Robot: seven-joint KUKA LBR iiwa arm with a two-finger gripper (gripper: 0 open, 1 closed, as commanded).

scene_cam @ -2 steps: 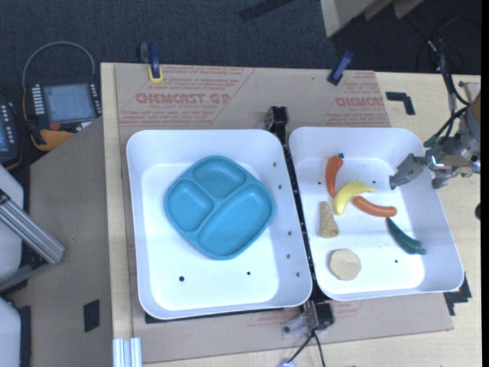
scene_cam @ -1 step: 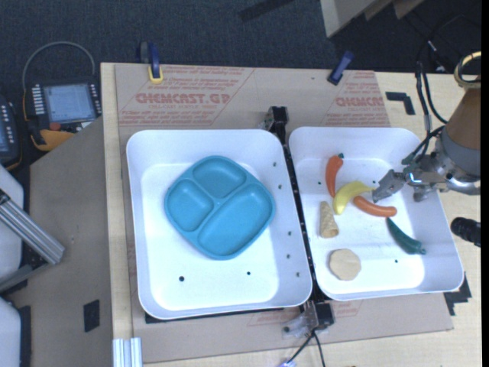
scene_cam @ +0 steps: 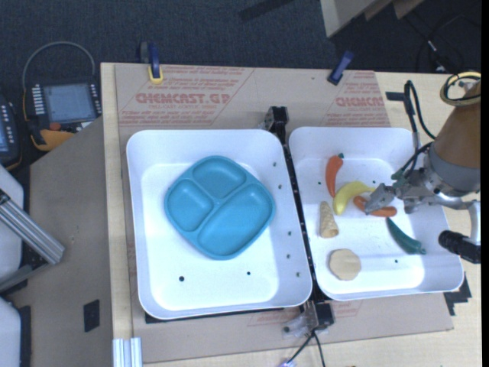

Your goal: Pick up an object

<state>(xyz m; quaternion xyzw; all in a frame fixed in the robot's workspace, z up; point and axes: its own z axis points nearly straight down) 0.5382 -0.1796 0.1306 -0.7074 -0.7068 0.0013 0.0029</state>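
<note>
White bin (scene_cam: 428, 277), carrot (scene_cam: 333, 174) lengthwise near-upright

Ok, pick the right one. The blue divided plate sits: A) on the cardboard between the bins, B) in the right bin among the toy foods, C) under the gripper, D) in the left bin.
D: the blue divided plate lies flat in the left bin, while the toy foods and the gripper are over the right bin.
</note>
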